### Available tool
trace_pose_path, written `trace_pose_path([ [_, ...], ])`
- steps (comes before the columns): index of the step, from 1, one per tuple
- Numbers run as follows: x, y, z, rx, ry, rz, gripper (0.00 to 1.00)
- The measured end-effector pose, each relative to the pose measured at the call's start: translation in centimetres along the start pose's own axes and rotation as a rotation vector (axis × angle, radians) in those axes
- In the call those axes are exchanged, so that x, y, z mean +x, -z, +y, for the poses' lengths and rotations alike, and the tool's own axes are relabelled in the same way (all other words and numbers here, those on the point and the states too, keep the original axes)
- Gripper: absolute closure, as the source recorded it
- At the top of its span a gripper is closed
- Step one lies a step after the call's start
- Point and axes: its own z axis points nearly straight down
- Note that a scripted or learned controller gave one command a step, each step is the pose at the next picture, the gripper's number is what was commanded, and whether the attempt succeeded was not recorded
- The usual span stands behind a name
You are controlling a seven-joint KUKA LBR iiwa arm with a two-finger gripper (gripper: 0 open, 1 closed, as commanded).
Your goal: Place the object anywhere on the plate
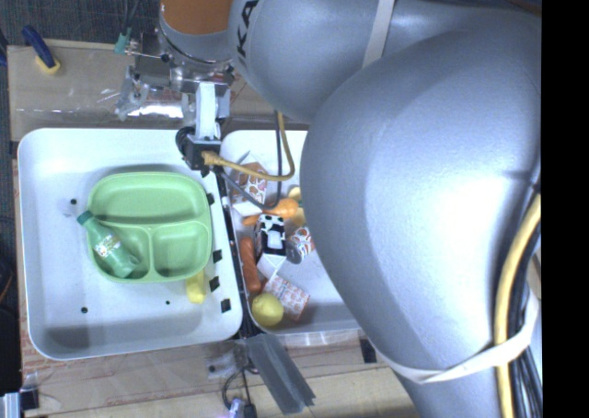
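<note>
A green divided plate (152, 200) lies in the left white bin (46, 315). A green bottle (110, 249) rests on its side in the plate's near-left compartment, with its cap pointing to the far left over the rim. My gripper (152, 94) hangs above the far edge of the left bin, behind the plate and apart from the bottle. Nothing shows between its fingers from this angle. The big grey arm hides most of the right side.
A small yellow thing (195, 292) lies in the left bin just off the plate's near right corner. The right bin (276, 333) holds several things: a carrot (248, 264), a yellow fruit (267, 309), a black-and-white item (272, 234) and printed packets (291, 296).
</note>
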Motion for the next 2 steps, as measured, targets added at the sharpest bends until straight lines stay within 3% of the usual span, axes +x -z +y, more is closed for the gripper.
trace_pose_path([
  [1, 5.7, -9.2, -0.8, 0.002, -0.194, -0.001, 0.0],
  [2, 5.7, 1.6, -0.8, -0.004, 0.086, 0.001, 0.0],
])
